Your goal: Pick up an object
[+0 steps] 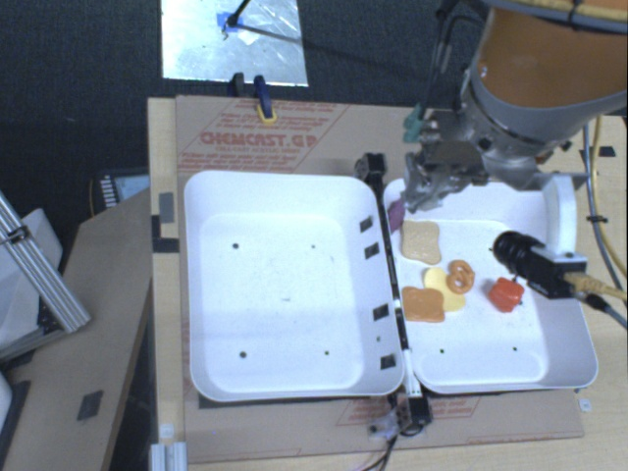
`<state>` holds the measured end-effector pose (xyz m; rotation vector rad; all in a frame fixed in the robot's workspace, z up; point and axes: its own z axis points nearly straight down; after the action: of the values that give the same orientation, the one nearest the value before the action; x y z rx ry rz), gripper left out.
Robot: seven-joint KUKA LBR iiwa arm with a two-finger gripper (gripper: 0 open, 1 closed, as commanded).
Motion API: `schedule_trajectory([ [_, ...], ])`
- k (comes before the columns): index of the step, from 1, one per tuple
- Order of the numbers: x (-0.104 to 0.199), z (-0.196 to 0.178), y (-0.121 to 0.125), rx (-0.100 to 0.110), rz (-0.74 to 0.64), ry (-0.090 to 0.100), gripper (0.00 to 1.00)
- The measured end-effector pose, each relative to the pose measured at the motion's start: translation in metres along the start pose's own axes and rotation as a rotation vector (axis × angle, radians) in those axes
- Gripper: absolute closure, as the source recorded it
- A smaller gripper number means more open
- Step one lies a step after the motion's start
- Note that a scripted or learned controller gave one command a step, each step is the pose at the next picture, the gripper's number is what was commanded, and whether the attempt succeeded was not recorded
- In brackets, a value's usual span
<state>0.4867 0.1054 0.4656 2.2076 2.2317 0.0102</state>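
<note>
Grey metal gripper sits low at the back left corner of the right bin, beside the divider; jaw state cannot be told. A pale bread slice lies just in front. Risk: fingers strike the bin wall or straddle nothing, causing an empty grasp.

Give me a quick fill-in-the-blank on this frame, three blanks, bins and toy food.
1. All the toy food lies in the ____ shallow white bin.
2. The small pretzel-shaped toy lies between the tan bread-slice toy and the ____ block-shaped toy.
3. The two-finger gripper hangs over the right bin's ____ corner nearest the divider.

Missing words: right; red; far
</note>
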Motion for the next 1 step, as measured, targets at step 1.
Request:
schedule_trajectory([
  [1, 0.0504, 0.0176, -0.0001, 0.006, 0.002, -0.002, 1.0],
])
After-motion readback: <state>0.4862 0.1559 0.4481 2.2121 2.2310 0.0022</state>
